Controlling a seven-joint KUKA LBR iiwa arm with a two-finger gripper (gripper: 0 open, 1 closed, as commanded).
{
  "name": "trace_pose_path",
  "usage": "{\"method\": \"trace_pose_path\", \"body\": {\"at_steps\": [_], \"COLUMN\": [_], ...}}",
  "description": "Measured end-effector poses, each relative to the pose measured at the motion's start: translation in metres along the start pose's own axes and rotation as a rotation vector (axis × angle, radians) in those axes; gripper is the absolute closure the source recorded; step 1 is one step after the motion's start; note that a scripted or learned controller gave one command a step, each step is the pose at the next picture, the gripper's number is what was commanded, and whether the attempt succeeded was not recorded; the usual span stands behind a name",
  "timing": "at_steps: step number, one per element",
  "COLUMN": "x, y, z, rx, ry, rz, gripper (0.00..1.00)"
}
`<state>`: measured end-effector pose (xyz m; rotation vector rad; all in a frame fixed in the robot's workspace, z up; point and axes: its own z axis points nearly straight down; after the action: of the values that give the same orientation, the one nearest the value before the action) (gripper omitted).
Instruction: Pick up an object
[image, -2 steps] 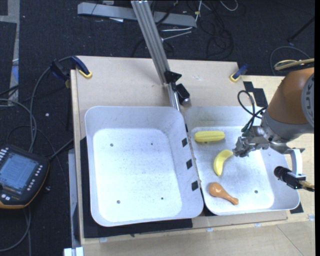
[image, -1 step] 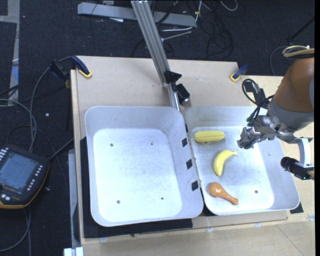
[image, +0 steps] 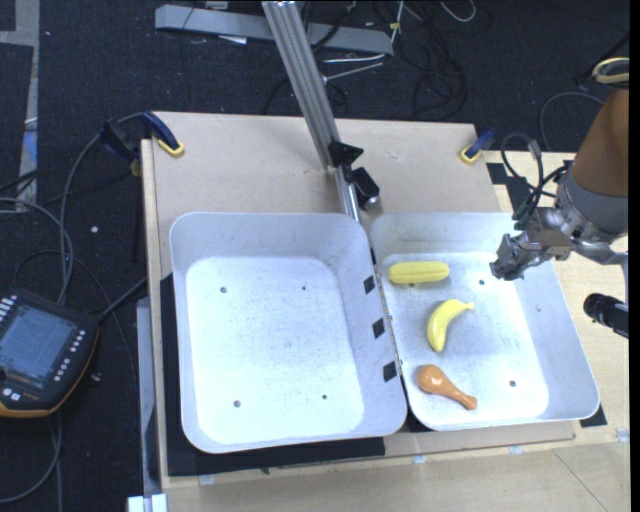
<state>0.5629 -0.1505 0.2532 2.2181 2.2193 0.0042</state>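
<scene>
Reaching in from the right, over the far right corner of the right bin (image: 560, 400), tool (image: 505, 265) dark and small above the white floor. Cannot tell how far open; nothing seen in its hold. Grey arm (image: 590, 205) behind it, orange band above the wrist, cables looping near.

Three toys lying in the right bin: a yellow corn cob (image: 418, 272) flat near the far wall, just left of the tool and apart from it; a yellow banana (image: 446, 323) in the middle, curved, tip toward the far right; an orange drumstick (image: 445, 388) near the front rim. All three apart from one another, with open floor around each, most of it to the right of the banana. Corn cob close to the wall shared with the left bin (image: 200, 250).

Left bin with bare speckled floor. Both bins on a pale wooden worktop (image: 250, 165), yellow clamps at its far corners. Slanted aluminium rail (image: 310, 90) running down to the gap between the bins. Dark carpet around, cables across it, a handheld control pendant (image: 40, 350) at left.
</scene>
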Motion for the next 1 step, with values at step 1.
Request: {"method": "trace_pose_path", "body": {"at_steps": [1], "x": [0.0465], "y": [0.0023], "z": [0.0123], "rx": [0.005], "ry": [0.002], "rz": [-0.003], "gripper": [1.00]}}
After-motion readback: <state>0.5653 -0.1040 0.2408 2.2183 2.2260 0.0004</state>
